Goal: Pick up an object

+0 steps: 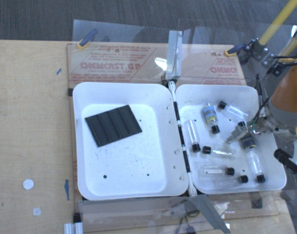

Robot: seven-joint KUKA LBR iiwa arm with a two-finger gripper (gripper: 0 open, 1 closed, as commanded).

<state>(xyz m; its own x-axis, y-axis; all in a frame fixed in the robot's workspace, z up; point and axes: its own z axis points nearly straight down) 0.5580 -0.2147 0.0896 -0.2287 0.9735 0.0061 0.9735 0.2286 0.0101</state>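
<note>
Right bin [226,92]: seven clear vials with black caps, one blue-labelled [210,115]. Left bin [80,145]: one dark ridged panel [113,125]. Gripper [243,133] low among the vials; grip state indeterminate.

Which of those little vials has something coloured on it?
The vial near the far side of the right bin: it has a blue and yellowish label, while the others look clear with black caps.
</note>
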